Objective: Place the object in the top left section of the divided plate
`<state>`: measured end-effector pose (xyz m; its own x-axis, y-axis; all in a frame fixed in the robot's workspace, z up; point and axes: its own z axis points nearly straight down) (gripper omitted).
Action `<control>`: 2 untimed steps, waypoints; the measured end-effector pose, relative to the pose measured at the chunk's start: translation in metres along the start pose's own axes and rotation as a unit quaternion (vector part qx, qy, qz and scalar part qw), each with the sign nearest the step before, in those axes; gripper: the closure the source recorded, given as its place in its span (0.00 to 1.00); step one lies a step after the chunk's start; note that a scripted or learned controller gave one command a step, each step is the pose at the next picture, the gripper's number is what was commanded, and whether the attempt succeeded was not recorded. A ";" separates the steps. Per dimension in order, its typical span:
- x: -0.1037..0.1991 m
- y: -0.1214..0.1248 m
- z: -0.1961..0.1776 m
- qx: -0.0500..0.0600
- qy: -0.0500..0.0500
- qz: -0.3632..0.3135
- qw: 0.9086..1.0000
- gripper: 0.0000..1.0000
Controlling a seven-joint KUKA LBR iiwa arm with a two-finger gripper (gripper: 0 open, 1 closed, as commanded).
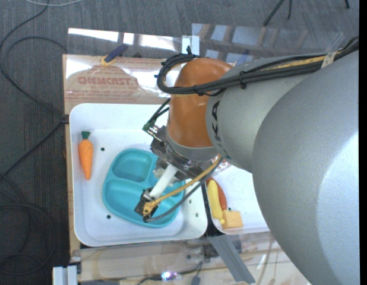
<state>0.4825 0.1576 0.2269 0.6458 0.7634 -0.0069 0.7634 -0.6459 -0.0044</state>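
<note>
A teal divided plate [131, 166] lies in the middle of the left white bin [100, 233]. Its two left sections show bare teal, and the arm covers its right part. An orange toy carrot [85, 157] with a green top lies on the bin floor left of the plate, apart from it. My gripper [173, 159] hangs under the orange wrist band, over the plate's right side. The wrist hides its lower end, and I cannot see anything held in it.
In the right bin [246, 186], close to the divider, lie a yellow and red elongated toy [215, 196] and a yellow block [233, 219]. The grey arm covers most of that bin. A cardboard sheet [106, 82] lies behind the left bin.
</note>
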 end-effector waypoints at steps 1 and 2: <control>0.000 0.000 0.000 0.000 0.000 0.000 1.000 0.00; 0.001 -0.001 -0.006 0.002 -0.003 -0.002 1.000 1.00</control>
<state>0.4820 0.1588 0.2334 0.6427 0.7660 -0.0127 0.7660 -0.6428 -0.0087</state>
